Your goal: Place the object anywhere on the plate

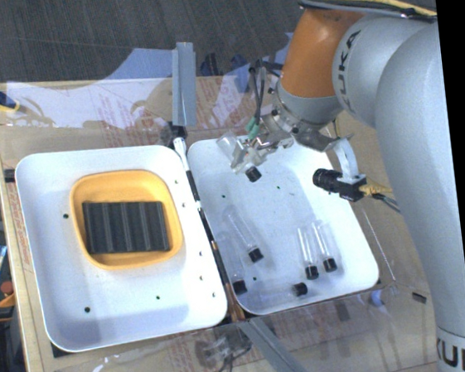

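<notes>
The yellow plate (155,184) lies in the left bin (54,301) with a dark ridged block (127,226) on its middle. My gripper (247,148) hangs over the far end of the right bin (344,210), well right of the plate. It looks shut on a clear tube (235,151) whose black cap (253,173) points down toward the bin floor. Other clear tubes with black caps lie in the right bin: one (241,232) near the middle and two (314,247) side by side nearer the front.
A loose black cap (299,288) and another (239,287) lie at the right bin's front edge. A black fitting (332,181) on the arm's wrist overhangs that bin's right side. A grey bar (181,83) stands behind the gap between the bins.
</notes>
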